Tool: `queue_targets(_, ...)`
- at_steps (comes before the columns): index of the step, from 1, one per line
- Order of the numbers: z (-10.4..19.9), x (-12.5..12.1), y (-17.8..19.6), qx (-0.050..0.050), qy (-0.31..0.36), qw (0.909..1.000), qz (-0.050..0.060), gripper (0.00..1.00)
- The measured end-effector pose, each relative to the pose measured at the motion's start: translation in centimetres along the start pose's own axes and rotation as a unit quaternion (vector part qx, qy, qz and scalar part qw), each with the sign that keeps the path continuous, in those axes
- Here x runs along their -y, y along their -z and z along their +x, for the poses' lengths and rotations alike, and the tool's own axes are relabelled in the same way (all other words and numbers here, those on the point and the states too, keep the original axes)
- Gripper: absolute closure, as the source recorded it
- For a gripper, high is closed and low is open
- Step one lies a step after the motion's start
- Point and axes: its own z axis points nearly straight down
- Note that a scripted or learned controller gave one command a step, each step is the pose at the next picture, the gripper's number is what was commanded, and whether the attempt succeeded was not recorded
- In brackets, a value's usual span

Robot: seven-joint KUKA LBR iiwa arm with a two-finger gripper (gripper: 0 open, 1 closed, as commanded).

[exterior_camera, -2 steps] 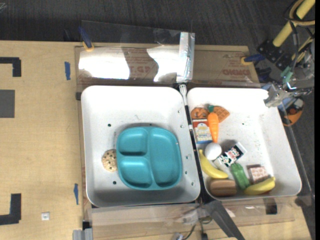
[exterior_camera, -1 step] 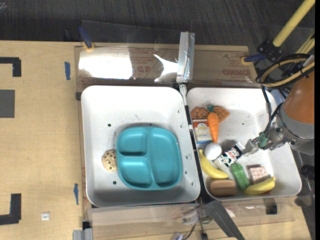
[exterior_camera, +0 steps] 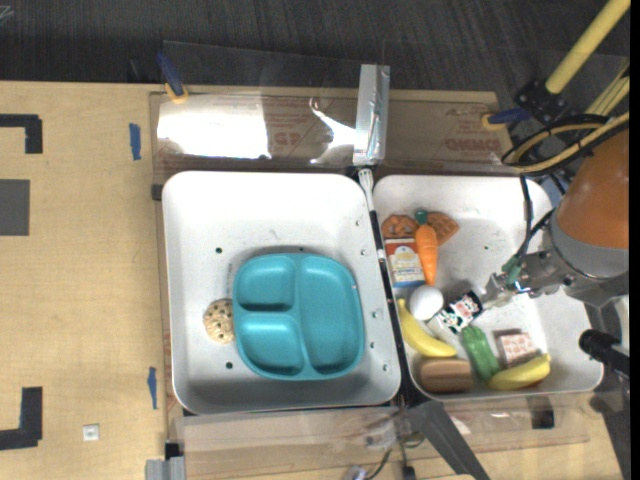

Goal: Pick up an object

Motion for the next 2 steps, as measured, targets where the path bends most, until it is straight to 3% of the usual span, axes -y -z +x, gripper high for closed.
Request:
queue_targets(1,0.0,0.0,0.1,0.0,0.0,1.0,-0.001,0.0)
queue_targets(2,2.3,0.2,-5.6,0.005,0.025,0.9996,-0.015,0.0)
